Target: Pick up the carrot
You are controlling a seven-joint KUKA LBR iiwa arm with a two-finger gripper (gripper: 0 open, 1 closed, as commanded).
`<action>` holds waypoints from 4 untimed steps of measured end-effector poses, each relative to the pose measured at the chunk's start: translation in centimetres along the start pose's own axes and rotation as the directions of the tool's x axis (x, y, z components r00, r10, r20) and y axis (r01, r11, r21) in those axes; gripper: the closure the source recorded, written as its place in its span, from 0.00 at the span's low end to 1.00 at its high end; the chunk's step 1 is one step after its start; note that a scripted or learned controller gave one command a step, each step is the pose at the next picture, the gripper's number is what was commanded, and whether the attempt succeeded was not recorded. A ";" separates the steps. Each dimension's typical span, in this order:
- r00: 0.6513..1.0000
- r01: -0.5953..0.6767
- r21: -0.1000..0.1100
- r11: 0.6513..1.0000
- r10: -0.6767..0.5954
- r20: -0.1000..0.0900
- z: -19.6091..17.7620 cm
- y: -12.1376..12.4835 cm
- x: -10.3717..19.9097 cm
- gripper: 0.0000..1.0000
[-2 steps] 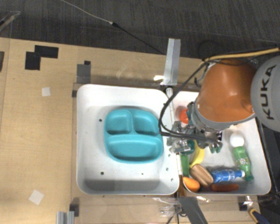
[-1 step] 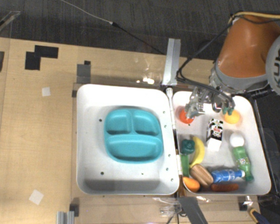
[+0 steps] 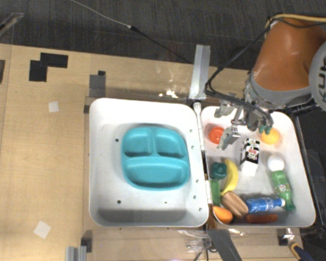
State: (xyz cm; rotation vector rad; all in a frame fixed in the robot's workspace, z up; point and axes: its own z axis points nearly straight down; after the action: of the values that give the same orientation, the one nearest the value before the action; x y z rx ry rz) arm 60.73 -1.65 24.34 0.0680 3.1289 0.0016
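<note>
The carrot (image 3: 222, 214) lies in the front left corner of the right bin (image 3: 304, 186): an orange body whose green top (image 3: 215, 191) runs back along the bin's left wall. My gripper (image 3: 232, 132) hangs over the back left part of that bin, well behind the carrot and apart from it. It is just to the right of an orange-red round object (image 3: 215, 134). Nothing of the carrot is in the gripper.
Crowded around the carrot are a tan bun (image 3: 234, 202), a banana (image 3: 231, 177), a blue bottle (image 3: 264, 204) and a dark sausage (image 3: 262, 217). A cow-print carton (image 3: 251, 153), a yellow fruit (image 3: 270, 137) and a green bottle (image 3: 281, 185) lie further right. The left bin (image 3: 102, 151) holds a teal divided plate (image 3: 153, 157).
</note>
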 end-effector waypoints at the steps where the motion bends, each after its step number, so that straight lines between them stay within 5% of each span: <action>1: 0.998 0.070 -0.001 0.998 -0.070 -0.008 5.8 0.4 7.3 0.00; 2: 0.946 0.324 -0.002 0.946 -0.324 0.000 0.8 5.4 11.3 0.00; 3: 0.983 0.181 -0.003 0.983 -0.181 -0.007 5.8 9.7 11.7 0.00; 4: 0.992 -0.127 -0.001 0.992 0.127 -0.002 5.7 7.7 2.6 0.00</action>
State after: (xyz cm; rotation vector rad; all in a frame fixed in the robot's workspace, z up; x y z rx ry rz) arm 58.50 6.16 18.65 0.2669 3.1202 0.0041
